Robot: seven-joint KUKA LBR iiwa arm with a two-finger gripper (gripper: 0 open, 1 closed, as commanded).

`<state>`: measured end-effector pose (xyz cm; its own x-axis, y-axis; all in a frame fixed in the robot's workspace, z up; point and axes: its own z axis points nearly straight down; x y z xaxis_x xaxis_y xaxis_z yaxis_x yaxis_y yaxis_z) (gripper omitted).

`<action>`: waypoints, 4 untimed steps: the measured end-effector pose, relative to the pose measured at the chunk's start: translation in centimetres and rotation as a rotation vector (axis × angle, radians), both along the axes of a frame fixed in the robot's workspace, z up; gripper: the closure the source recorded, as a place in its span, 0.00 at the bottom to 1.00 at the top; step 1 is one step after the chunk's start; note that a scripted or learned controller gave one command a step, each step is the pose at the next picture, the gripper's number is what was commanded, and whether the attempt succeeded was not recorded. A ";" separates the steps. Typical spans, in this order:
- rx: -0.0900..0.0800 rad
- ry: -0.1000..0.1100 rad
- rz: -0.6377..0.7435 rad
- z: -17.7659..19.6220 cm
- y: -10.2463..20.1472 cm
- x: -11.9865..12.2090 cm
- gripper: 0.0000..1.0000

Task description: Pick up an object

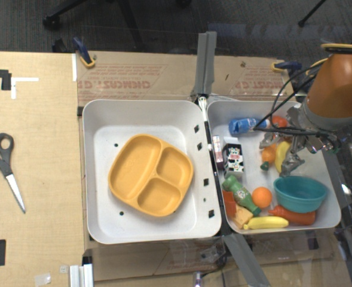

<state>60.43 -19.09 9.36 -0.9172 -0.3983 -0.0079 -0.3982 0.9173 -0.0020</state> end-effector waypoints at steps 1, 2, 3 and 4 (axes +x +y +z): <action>0.002 0.005 -0.093 -0.2 2.9 -1.7 0.00; 0.002 0.005 -0.151 -0.2 6.0 0.4 0.00; 0.000 0.006 -0.102 -0.2 0.7 3.3 0.00; 0.003 0.005 -0.105 0.7 0.7 3.4 1.00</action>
<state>63.81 -18.36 10.05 -0.9540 -0.2998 -0.0044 -0.2998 0.9540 0.0023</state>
